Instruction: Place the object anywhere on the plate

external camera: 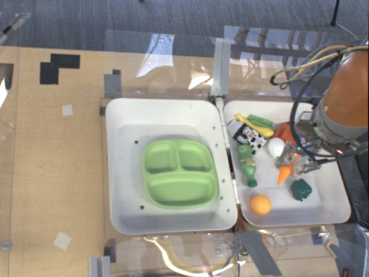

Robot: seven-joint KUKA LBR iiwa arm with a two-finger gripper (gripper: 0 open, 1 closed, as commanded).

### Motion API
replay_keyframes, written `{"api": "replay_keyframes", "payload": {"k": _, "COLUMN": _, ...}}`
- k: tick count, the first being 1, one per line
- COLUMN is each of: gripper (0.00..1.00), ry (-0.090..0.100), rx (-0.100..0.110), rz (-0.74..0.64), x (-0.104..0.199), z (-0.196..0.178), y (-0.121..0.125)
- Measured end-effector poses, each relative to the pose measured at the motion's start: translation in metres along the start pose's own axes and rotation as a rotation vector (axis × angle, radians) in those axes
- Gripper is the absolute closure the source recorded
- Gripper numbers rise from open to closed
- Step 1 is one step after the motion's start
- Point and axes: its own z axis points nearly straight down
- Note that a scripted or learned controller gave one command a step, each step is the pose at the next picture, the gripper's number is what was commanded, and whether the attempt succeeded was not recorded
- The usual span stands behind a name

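Note:
A green divided plate [180,173] lies in the middle of the left white bin [124,126]. The right white bin [334,206] holds several toy foods. My gripper [296,158] hangs low in that bin, reaching in from the right under the orange-banded wrist. It is right over the upper end of an orange carrot [282,175], which lies slanted. A white egg [276,148] sits just left of the gripper and a red piece [283,133] is behind it, partly hidden by the arm.
Also in the right bin are a green bottle [248,167], a cow-patterned box [245,135], a yellow and green piece [256,123], a dark green pepper [300,189] and an orange ball [260,204]. A raised divider [226,154] separates the bins.

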Motion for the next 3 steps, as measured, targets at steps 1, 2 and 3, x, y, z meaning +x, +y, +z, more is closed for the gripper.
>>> {"api": "replay_keyframes", "payload": {"k": 1, "gripper": 1.00, "ry": -0.007, "rx": 0.001, "rz": 0.093, "x": -0.127, "z": -0.049, "y": 0.102}}
{"api": "replay_keyframes", "payload": {"k": 2, "gripper": 1.00, "ry": -0.006, "rx": 0.000, "rz": 0.352, "x": -0.214, "z": -0.102, "y": 0.120}}
{"api": "replay_keyframes", "payload": {"k": 3, "gripper": 0.00, "ry": -0.005, "rx": 0.000, "rz": 0.355, "x": -0.213, "z": -0.101, "y": 0.119}}
